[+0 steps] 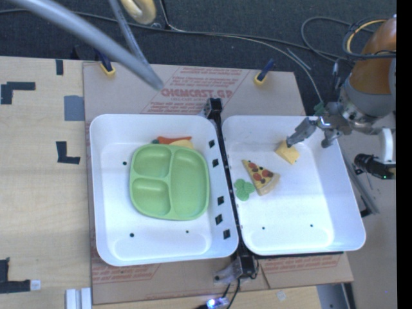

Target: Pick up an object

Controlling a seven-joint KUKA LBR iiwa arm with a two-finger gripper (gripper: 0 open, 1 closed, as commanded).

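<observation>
In the right bin [335, 230] a yellow cheese wedge [288, 152] lies near the back. A pizza slice [261, 176] and a small green piece [243, 189] sit close to the divider. My gripper [314, 137] hangs over the right bin's back right part, open, with its fingers spread. The left fingertip [298, 136] is just up and right of the cheese wedge. Nothing sits between the fingers.
The left bin [109, 237] holds a green divided plate [170, 180] with orange and yellow pieces [174, 140] tucked behind it. Black clips [215, 108] run along the divider between the bins. Cables [360, 37] trail at the back right near the arm.
</observation>
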